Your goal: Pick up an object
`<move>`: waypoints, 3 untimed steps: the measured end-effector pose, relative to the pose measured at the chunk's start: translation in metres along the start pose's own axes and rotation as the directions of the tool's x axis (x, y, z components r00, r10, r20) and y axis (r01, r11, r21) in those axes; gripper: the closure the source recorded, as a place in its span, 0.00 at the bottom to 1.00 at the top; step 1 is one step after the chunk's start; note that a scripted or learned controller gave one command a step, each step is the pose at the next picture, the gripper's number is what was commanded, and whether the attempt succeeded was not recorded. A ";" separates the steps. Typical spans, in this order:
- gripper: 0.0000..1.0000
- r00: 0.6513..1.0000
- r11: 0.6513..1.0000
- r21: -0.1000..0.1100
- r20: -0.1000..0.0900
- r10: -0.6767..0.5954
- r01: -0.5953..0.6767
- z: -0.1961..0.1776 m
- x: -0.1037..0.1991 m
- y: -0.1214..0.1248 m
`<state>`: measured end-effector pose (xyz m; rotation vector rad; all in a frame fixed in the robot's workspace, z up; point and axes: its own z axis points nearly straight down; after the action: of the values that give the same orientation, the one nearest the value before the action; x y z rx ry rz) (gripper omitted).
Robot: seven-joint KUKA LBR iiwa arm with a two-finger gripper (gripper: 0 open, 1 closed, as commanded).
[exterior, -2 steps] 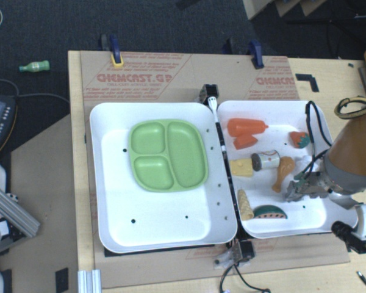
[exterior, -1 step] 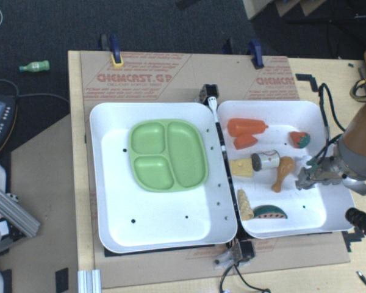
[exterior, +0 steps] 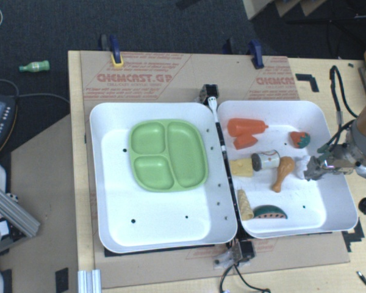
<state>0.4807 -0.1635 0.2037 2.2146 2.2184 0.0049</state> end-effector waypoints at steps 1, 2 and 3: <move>1.00 1.000 1.000 0.002 0.000 0.000 0.000 -0.023 0.000 0.001; 1.00 1.000 1.000 0.003 -0.001 -0.002 0.002 -0.026 0.031 0.034; 1.00 1.000 1.000 0.002 -0.003 -0.005 0.005 -0.032 0.081 0.065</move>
<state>0.5449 -0.0819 0.2358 2.2116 2.2265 0.0053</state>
